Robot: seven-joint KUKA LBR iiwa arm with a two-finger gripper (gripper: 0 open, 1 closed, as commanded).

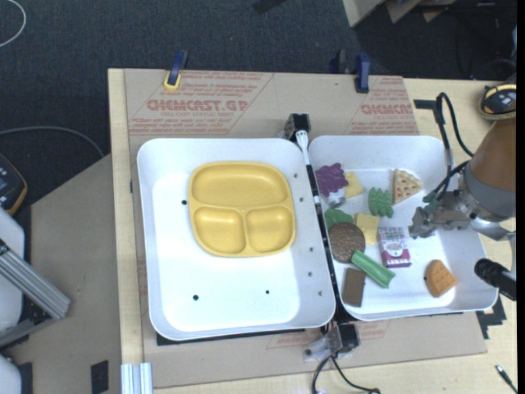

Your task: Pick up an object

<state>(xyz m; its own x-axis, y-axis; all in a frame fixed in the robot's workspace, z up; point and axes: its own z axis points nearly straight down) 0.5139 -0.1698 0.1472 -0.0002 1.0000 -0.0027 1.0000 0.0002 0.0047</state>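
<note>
- Brown chocolate bar (354,286) lies at the right bin's (361,148) front edge, beside a green pickle (373,269).
- Gripper (428,220) sits low over the right bin's right side; whether it's spread or closed, can't tell, nothing visibly held.
- Just left of it: pink-white carton (395,248), yellow cheese (368,226), brown patty (346,239).
- Pizza slice (405,185) and green toy (379,200) just behind; orange cracker (440,278) in front.
- Purple grapes (330,177) at back left.
- Left bin (164,302) holds a yellow divided tray (242,207).
</note>
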